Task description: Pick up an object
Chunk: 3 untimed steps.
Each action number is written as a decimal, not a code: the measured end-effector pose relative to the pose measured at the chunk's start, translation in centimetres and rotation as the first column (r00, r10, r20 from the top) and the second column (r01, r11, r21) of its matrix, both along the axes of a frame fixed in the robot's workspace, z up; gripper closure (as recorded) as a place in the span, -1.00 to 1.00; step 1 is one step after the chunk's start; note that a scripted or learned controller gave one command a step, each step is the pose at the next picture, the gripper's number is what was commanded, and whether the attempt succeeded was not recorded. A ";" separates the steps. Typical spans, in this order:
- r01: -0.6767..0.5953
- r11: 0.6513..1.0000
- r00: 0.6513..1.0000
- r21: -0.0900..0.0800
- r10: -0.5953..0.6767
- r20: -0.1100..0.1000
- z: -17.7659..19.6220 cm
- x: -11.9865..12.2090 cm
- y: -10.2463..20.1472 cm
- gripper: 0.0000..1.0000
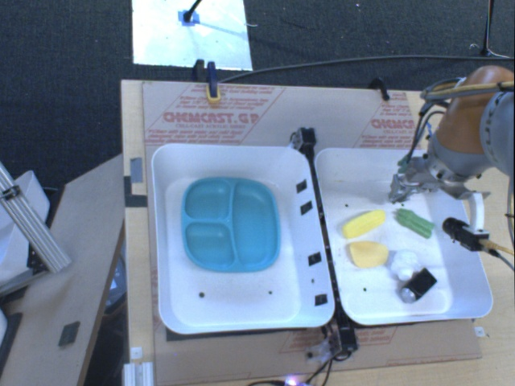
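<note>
My bench and the floor around it.

From up here I see dark speckled carpet on all sides of the wooden bench. Beyond the bench's far edge a pale square sheet lies on the carpet with a thin dark rod slanting onto it. A board printed with red lettering covers the benchtop. Off the bench's left side stands a lower tan surface, a ribbed metal rail leaning across it.
</note>
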State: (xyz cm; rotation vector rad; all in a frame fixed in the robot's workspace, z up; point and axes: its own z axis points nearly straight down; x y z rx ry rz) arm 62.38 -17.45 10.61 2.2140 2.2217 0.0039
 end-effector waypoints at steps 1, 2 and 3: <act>-0.001 1.000 1.000 0.000 0.001 0.001 4.7 -0.3 0.4 1.00; -0.003 1.000 1.000 0.000 0.003 0.002 9.5 -0.7 1.0 1.00; -0.003 1.000 1.000 0.000 0.003 0.001 12.8 -0.5 1.0 1.00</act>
